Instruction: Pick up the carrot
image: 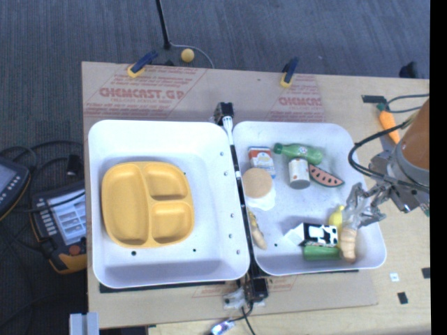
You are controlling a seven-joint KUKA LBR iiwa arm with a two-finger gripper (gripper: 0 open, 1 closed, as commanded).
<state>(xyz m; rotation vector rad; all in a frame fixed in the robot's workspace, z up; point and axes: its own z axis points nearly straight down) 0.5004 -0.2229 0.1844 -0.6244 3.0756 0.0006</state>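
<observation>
Cardboard [174,93] covers the bench above grey carpet [279,12]; pincer [363,204] state unclear.

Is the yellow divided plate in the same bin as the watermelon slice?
No. The yellow plate lies in the left bin; the watermelon slice lies in the right bin.

Arm [418,142] reaching in from right, orange band at frame edge. Gripper [361,208] low over right side, angled left-down. Fingers spread, nothing visible between them.

Yellow divided plate [147,202] in left bin [105,264], toy foods in right bin [370,257]
</observation>
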